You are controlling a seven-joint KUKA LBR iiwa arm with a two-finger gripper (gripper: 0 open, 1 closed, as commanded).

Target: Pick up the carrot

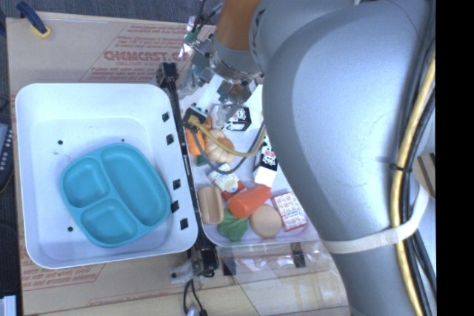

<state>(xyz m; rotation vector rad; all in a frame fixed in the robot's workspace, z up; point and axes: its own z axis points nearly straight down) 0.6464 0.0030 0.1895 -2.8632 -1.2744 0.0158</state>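
Note:
The carrot [250,200] is an orange-red wedge lying near the front of the right bin [244,246], with a green leafy piece [233,227] at its lower left end. My gripper [226,89] hangs over the far end of that bin, well behind the carrot and apart from it. It sits below the orange wrist band, tangled in cables and metal parts. The thick grey arm hides most of the right bin.
Around the carrot lie a tan bread-like piece [209,205], a pale egg-shaped item [266,220], a red and white box [289,211] and a white bottle [265,163]. Yellowish toys [215,149] lie farther back. The left bin [44,107] holds a blue divided plate [115,192].

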